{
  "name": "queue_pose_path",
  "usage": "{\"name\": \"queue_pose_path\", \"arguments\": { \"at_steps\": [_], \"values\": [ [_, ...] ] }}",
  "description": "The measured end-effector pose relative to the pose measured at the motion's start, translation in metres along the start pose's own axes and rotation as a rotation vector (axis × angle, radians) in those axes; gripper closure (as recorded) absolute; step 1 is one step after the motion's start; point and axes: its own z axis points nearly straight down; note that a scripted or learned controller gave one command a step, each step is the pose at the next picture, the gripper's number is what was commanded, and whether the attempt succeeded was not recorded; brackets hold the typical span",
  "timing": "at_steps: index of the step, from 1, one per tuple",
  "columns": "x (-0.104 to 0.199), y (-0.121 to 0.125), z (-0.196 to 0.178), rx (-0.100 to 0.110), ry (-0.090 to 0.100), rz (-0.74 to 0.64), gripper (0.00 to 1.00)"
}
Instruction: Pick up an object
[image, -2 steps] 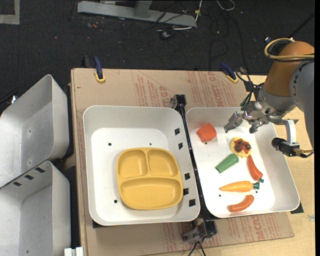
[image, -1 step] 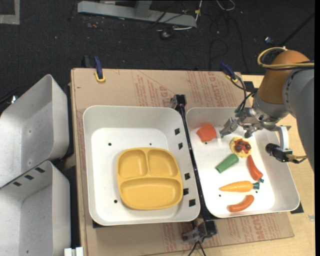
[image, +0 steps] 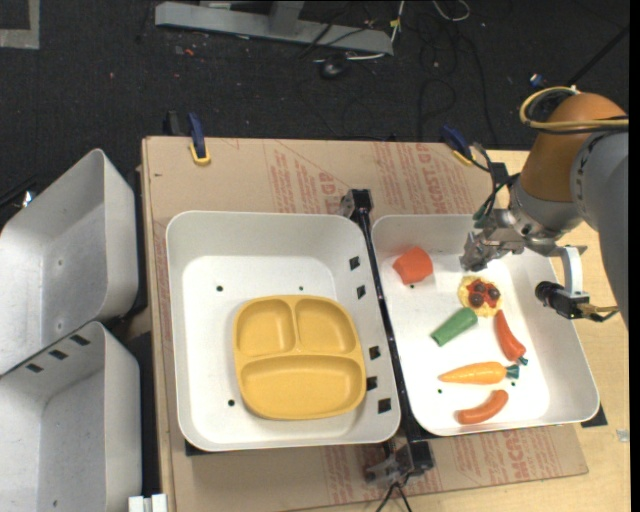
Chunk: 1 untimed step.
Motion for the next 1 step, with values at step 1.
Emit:
{"name": "queue_pose_path", "arguments": {
  "at_steps": [1],
  "values": [
    [0.0095,0.0008,-0.0497,-0.003,0.001,0.001,1.00]
  ]
}}
